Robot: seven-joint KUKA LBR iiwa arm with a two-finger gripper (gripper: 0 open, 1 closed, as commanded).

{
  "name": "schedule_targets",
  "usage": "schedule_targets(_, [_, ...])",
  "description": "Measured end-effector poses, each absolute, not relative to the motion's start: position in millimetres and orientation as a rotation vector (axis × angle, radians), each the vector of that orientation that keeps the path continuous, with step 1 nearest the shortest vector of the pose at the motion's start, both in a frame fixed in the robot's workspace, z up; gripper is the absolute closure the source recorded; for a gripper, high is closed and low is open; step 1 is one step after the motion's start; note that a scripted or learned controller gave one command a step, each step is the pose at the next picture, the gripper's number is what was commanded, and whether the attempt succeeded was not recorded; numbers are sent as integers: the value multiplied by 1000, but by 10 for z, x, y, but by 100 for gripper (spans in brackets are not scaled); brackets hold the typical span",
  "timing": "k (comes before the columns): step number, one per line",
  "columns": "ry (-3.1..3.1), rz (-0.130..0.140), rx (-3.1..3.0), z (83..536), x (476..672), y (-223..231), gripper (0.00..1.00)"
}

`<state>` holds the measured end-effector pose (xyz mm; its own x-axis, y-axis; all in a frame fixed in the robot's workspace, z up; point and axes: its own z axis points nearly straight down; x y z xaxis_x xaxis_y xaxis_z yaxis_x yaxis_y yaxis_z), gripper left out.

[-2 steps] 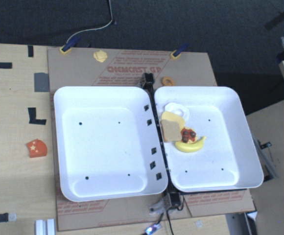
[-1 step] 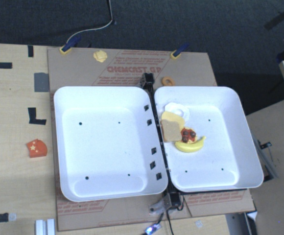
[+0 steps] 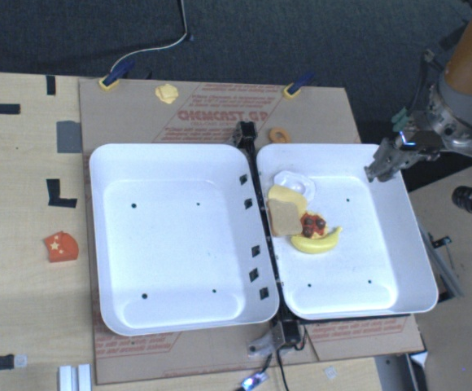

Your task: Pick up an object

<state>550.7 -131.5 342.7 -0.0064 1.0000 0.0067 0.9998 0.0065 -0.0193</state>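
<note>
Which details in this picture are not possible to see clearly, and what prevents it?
- Gripper, camera view: small and dark at the right bin's rim; whether the jaws are open is unclear.
- Red item: too small to identify, lying between the tan block and the banana.
- Arm: cut off by the right edge.

Floor: dark carpet (image 3: 301,23) beyond the bench, a white cable (image 3: 167,43) trailing across it.
Bench: pale wood (image 3: 24,210) with black marks.
Board: brown cardboard (image 3: 220,112) under the bins.
</note>
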Motion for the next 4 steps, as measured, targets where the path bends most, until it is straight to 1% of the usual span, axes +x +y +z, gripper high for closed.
schedule_targets(1, [-2236, -16, -2230, 5087, 5432, -1267, 100])
schedule_targets(2, [-2228, -5, -2220, 5380, 5041, -1014, 100])
schedule_targets(3, [-2215, 3, -2231, 5350, 4843, -1774, 100])
schedule_targets(4, [-2222, 1, -2222, 5348, 4858, -1734, 0])
